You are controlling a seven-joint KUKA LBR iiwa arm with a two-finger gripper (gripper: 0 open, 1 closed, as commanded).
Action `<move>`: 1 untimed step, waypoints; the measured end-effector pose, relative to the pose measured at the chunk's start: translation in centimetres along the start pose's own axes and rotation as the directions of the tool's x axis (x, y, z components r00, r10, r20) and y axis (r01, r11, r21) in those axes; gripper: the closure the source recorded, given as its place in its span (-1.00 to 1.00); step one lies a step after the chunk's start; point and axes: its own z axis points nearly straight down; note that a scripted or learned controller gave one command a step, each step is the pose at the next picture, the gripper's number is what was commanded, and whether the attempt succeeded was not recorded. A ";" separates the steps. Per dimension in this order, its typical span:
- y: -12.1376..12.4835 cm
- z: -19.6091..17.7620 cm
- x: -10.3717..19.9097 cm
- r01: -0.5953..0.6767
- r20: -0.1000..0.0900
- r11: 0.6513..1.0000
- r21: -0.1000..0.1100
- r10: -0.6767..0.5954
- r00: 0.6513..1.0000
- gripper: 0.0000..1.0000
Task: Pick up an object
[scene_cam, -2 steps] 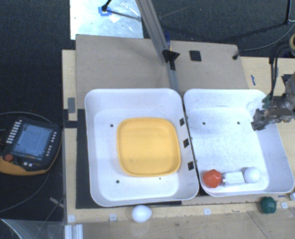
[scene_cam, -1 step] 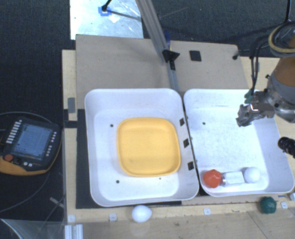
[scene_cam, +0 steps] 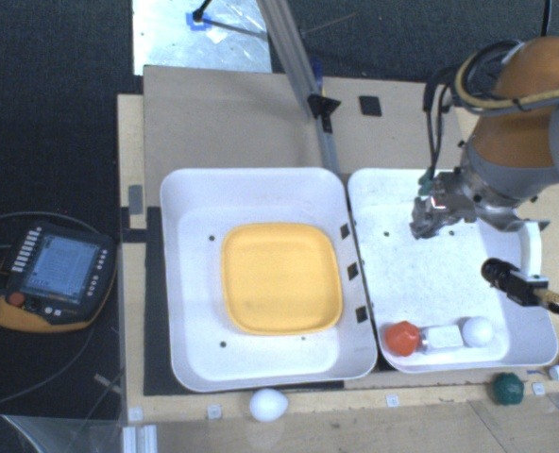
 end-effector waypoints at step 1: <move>2.0 0.0 5.8 0.000 0.000 1.000 -0.001 0.000 1.000 1.00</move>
